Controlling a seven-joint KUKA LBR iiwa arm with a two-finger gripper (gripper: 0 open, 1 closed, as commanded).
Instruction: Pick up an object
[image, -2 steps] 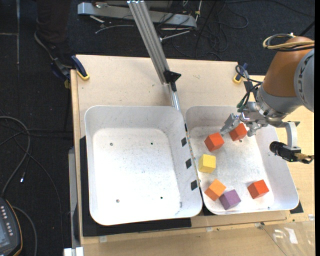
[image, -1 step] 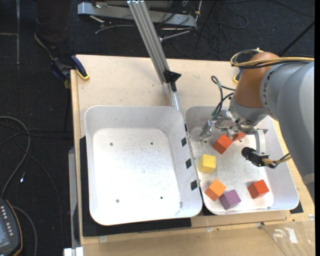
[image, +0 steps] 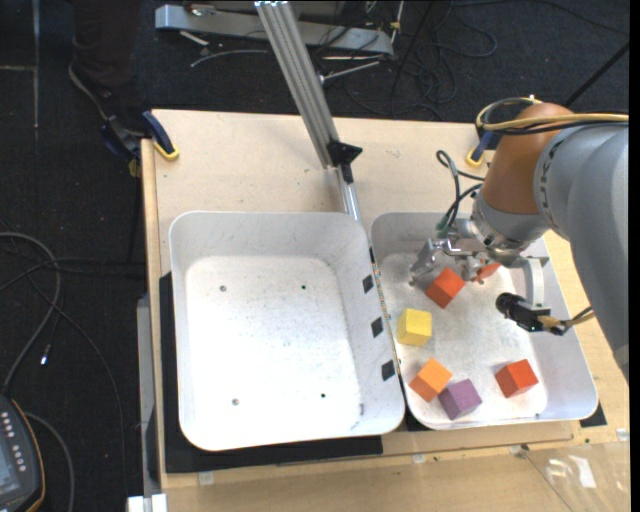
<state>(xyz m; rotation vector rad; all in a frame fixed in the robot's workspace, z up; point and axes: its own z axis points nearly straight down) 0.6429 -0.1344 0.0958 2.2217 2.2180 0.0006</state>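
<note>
Right white bin (image: 560, 385), red-orange cube (image: 445, 288) tilted, just under claw (image: 452, 262)

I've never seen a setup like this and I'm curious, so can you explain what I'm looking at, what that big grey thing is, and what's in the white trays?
One camera looks down at a slant on a wooden bench. The big grey shape with the orange band is a robot arm reaching in from the right. At its tip is a pincer, hanging just above an orange-red block; whether it actually grips the block is hard to tell. Two shallow white bins sit side by side. The right bin holds five small blocks: that orange-red one, a yellow block, an orange block, a purple block and a red block. The left bin shows its speckled floor.
</note>
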